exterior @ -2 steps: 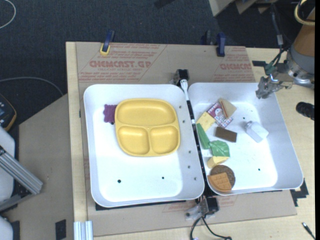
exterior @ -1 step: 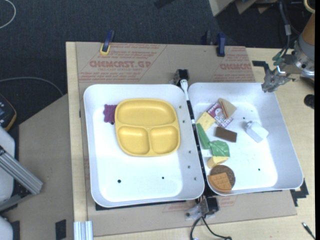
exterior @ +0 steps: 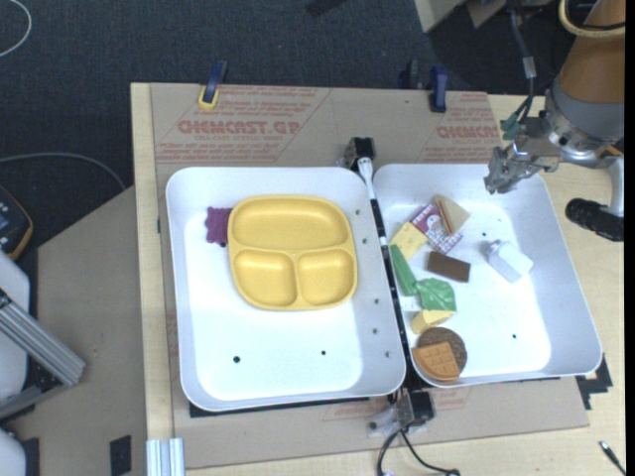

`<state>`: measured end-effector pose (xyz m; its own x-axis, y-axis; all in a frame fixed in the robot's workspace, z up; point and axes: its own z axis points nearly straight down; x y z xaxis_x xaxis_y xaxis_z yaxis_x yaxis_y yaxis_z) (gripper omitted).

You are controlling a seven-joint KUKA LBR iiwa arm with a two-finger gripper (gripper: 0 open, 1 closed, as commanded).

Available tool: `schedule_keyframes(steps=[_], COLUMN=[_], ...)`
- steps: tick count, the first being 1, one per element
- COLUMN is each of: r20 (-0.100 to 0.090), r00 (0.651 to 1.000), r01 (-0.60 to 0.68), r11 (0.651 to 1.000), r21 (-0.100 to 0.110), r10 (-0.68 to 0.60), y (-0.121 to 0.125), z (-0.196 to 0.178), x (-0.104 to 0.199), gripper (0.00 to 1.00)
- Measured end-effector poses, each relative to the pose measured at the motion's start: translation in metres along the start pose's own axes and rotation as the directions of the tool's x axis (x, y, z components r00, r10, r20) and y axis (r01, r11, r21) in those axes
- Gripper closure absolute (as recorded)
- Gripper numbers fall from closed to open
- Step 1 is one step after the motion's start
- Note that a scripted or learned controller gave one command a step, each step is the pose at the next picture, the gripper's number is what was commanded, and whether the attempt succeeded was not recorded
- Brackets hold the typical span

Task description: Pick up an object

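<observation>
My gripper [exterior: 503,174] hangs over the back right corner of the right bin [exterior: 556,296], apart from every object there. The right bin holds a small white bottle [exterior: 507,261], a brown chocolate bar [exterior: 447,266], a pink-and-white packet [exterior: 434,224], a tan wedge [exterior: 452,210], yellow cheese pieces [exterior: 409,240], a green leafy piece [exterior: 433,292] and a round brown cookie [exterior: 440,353]. The toy food lies mostly on the bin's left side. The white bottle is the nearest object, below the gripper.
The left bin [exterior: 198,345] holds a yellow divided plate [exterior: 293,251] with a purple object [exterior: 217,224] tucked at its left edge. Clamps [exterior: 209,92] sit on the cardboard behind the bins. Bare bin floor lies right of the bottle.
</observation>
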<state>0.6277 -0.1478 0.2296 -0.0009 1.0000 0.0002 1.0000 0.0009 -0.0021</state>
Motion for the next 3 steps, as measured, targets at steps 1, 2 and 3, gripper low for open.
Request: schedule_keyframes(steps=[1,2,3], r20=[-0.001,-0.001,0.0], r00=[1.0,1.0,1.0], r01=[0.001,0.0,-0.001], r11=[1.0,1.0,1.0], r21=[0.001,0.0,0.0], r10=[-0.001,0.0,0.001], y=[-0.014,-0.027,-0.05], z=[0.004,-0.001,0.012], x=[0.056,0.098,0.141], gripper=[1.0,1.0,1.0])
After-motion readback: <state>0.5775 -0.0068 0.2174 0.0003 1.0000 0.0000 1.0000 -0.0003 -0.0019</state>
